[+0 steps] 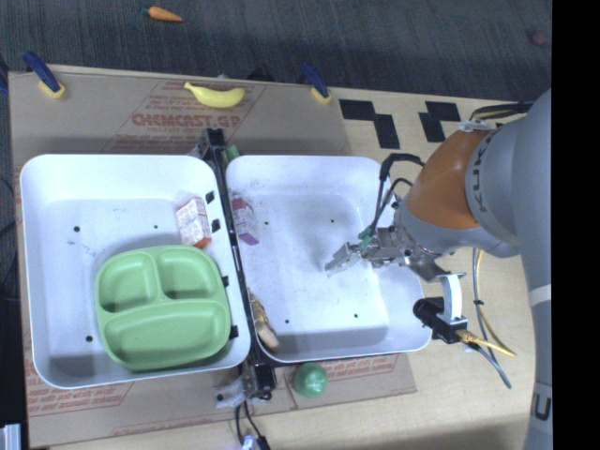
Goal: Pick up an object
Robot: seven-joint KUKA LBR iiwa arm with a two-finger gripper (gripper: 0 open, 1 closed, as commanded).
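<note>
Grey two-finger gripper low over the right white bin, fingers look slightly parted with nothing between them; nearest candidate is the small crinkly pink-and-white wrapper by that bin's left wall, well apart from the gripper. Wrapper judged light, soft and slippery; best pinched across its bunched middle; it may crumple or slide.

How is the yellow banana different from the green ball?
The banana is yellow, long and curved; the green ball is round. The banana lies on the cardboard behind the bins; the ball sits on the cardboard in front of the right bin. Both lie outside the bins, away from the gripper.
</note>
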